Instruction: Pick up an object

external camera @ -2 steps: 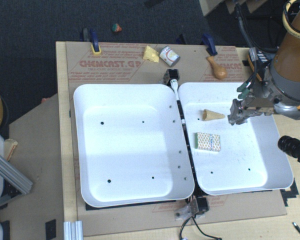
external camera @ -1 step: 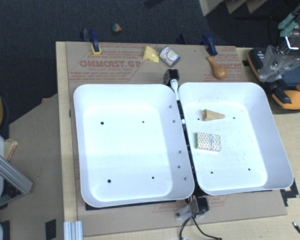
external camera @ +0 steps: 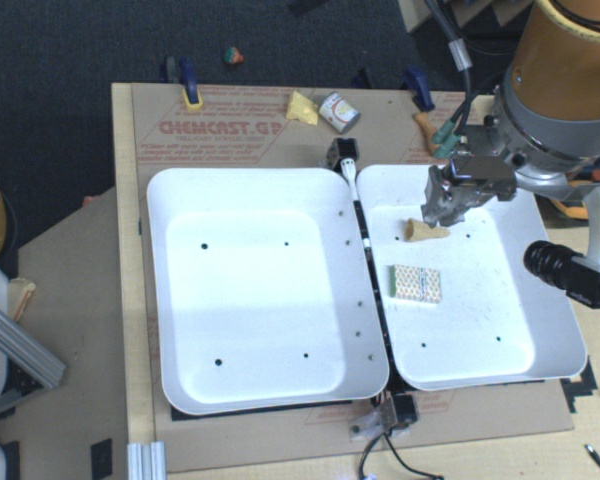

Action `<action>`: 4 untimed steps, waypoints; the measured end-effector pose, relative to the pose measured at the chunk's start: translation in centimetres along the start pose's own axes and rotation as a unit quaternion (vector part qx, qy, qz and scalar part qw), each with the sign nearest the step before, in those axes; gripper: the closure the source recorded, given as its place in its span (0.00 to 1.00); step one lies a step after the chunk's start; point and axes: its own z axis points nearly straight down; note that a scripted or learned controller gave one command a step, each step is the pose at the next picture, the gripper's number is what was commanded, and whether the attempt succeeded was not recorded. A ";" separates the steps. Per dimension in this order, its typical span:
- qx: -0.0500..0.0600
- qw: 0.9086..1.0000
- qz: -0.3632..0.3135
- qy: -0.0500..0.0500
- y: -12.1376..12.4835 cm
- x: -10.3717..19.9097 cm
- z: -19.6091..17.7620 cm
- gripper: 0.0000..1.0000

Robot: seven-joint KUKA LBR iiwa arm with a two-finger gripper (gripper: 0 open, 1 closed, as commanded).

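Over the right bin point(external camera: 540, 358), the end effector point(external camera: 442, 213) is hanging just above a small tan wedge point(external camera: 424, 231), close enough that its tips are overlapping the wedge's upper edge from this angle. Whether it is spread or closed cannot be told, since the wrist housing is hiding the tips. The wedge is lying in the bin's upper left part, near the rim shared with the left bin point(external camera: 250, 278). Just below it, apart from it, a flat patterned packet point(external camera: 417, 284) is resting on the bin floor. The wedge is probably light and somewhat soft, like foam or sponge, so it is likely yielding under pressure; gripping across its narrower width looks soundest. The packet, being thin and flat, would be harder to lift from the floor.
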 end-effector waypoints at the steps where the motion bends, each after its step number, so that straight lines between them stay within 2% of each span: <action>1: 0.001 1.000 -0.005 0.000 2.0 15.1 10.8 1.00; 2: -0.007 1.000 0.004 0.001 2.2 14.2 9.0 1.00; 3: -0.015 1.000 0.000 0.005 0.1 17.6 -7.8 1.00; 4: -0.008 1.000 0.001 0.001 0.1 17.6 -7.8 1.00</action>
